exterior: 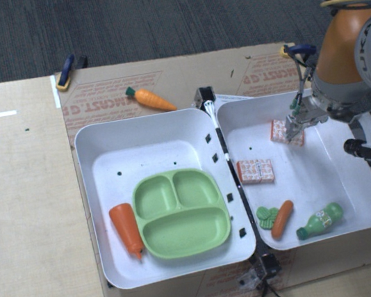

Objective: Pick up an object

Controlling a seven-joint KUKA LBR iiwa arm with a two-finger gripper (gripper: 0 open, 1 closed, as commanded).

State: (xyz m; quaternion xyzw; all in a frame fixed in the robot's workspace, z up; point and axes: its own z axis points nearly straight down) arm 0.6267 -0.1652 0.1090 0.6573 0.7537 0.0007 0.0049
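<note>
Right bin (366, 220): jaws (298, 120) low at upper area, closed on a small red-and-white packet (284, 131), tilted, its edge between the fingers. Similar packet (255, 171) lies flat nearby, apart. Green bottle (319, 221) near front wall.

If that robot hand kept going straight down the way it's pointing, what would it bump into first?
Most likely the small red-and-white patterned box in the right bin. The hand points down at the box's upper edge, right over it or already touching; depth is hard to judge from this slanted view. Beneath that lies the bin's white floor.
</note>
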